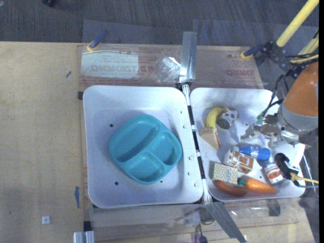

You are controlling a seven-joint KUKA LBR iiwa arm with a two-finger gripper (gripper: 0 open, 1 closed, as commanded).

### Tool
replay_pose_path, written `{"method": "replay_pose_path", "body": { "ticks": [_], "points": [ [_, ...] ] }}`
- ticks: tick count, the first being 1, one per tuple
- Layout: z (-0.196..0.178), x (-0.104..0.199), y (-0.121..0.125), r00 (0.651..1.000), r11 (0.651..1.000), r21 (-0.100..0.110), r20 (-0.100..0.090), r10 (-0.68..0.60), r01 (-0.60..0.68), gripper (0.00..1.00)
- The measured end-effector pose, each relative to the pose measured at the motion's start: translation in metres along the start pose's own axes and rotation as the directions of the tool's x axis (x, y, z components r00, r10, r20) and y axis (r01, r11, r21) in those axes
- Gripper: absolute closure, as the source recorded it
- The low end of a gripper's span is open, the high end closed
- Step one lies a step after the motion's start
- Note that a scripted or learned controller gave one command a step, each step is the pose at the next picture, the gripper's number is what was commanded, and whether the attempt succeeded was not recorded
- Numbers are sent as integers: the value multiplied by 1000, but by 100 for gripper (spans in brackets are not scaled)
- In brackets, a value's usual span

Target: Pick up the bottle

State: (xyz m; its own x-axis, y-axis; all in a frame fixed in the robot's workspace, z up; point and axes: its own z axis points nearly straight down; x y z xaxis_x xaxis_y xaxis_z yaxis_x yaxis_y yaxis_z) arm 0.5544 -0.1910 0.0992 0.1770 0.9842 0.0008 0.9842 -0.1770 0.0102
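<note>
Near the middle of the right bin (pixel 230 91), a shallow white tray of smooth plastic with rounded corners, the blue bottle (pixel 254 152) lies on its side, a short glossy cylinder with a rounded end towards the arm (pixel 302 97). A small printed carton (pixel 239 159) in orange and white touches it on the side nearer the left bin. Just beside it on the arm's side sits a small white container with a red label (pixel 274 174).

Along the bin's near wall lie an orange carrot (pixel 259 186), tapered and smooth, and a reddish-brown sausage-shaped piece (pixel 229 188), end to end. A flat box with a speckled pattern (pixel 225 173) rests against them. Towards the far wall are a curved yellow banana (pixel 213 117), a small patterned can (pixel 228 118) touching it, and a pale wooden wedge (pixel 210 136) close to the wall shared with the left bin.

The end effector (pixel 259 130), dull grey metal, hangs just above the bottle on its far side. It is apart from the bottle, and whether it is released or clenched cannot be told. Carton, container and carrot crowd the bottle on three sides.

The left bin (pixel 98 115) holds a teal divided plate (pixel 145 148) of matte plastic with three wells. Both bins rest on the tan tabletop (pixel 35 135), with a crumpled clear plastic bag (pixel 170 68) beyond them.
</note>
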Motion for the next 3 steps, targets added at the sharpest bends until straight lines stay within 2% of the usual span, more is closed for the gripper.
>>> {"method": "replay_pose_path", "body": {
  "ticks": [1, 2, 3],
  "points": [
    [11, -7, -29, 999, 999, 4, -1, 48, -48, 0],
    [0, -7, -28, 999, 999, -1, 0, 49, -49, 100],
    [0, -7, -28, 999, 999, 0, 0, 49, -49, 0]
  ]
}}
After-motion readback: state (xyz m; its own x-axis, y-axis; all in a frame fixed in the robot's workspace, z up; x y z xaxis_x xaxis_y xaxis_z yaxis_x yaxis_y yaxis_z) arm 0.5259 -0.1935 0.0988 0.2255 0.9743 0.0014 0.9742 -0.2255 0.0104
